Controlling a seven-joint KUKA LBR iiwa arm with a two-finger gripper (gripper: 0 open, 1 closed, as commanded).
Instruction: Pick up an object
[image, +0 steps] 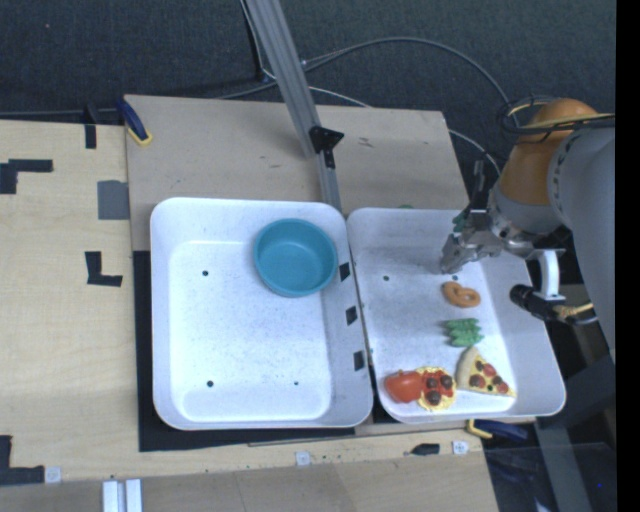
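My gripper (452, 262) hangs over the upper right part of the right bin (400, 300), just above and left of a small brown pretzel (461, 294). Nothing shows between its fingers. Below the pretzel lies a green leafy piece (462, 331). Along the bin's front edge sit a pizza slice (483, 375), a round yellow piece with dark spots (436, 388) and a red piece (404, 386).
A blue bowl (295, 257) rests in the upper right corner of the left bin (230, 340). A grey metal pole (300, 100) slants down to the gap between the bins. The arm's body (575, 190) stands at the right bin's right side.
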